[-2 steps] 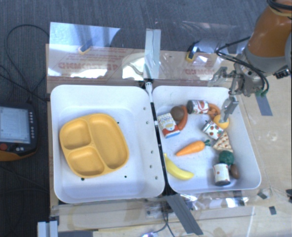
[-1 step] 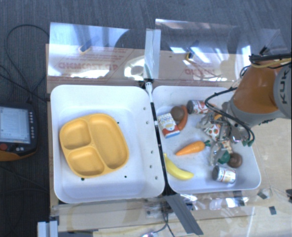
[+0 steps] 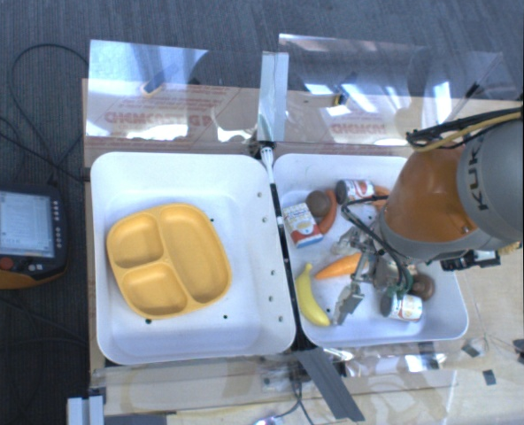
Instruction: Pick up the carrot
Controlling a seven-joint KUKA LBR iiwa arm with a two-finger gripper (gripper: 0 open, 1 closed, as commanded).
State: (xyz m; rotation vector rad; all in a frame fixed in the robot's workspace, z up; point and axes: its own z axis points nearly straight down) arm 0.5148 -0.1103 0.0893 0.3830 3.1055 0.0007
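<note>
hand (image 3: 358,289) hangs low in the right bin (image 3: 448,326), fingers apart, clamped on nothing. carrot (image 3: 338,267) lies just beside it, between banana (image 3: 311,297) and wrist. likely light, stiff, smooth and tapered; grip across the thicker middle.

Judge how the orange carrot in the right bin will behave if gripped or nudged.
The tapered orange carrot looks like smooth, rigid plastic, so it would probably keep its shape but might slip. Its rounded body could roll on the white right bin floor. The yellow banana lies close beside it and might get bumped.
</note>
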